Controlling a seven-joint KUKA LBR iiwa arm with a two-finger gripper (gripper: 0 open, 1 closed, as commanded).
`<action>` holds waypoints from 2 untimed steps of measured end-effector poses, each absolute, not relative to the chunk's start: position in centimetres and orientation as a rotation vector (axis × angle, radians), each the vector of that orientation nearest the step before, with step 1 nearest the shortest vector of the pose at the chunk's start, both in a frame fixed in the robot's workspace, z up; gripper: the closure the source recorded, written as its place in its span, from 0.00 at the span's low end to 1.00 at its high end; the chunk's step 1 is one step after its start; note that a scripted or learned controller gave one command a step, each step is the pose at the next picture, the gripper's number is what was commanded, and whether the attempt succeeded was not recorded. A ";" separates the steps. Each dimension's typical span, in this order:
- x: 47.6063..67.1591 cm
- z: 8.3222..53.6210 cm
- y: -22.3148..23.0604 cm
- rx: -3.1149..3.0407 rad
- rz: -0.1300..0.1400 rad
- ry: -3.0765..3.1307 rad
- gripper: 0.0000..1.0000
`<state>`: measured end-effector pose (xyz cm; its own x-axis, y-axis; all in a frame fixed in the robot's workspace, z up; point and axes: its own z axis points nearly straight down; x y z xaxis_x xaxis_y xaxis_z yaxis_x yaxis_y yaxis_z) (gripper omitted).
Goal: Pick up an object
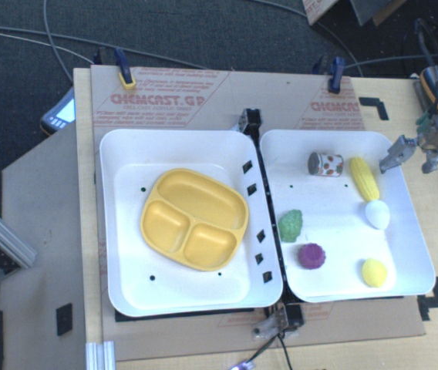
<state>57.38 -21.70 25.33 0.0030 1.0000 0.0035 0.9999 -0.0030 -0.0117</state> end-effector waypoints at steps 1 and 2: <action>57.6 26.0 -21.6 -2.221 0.000 -2.222 0.00; 58.0 21.7 -21.8 -2.218 0.003 -2.218 0.00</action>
<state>57.99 -21.77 21.68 -0.0002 1.0000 0.0018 1.0000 0.0002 -0.0049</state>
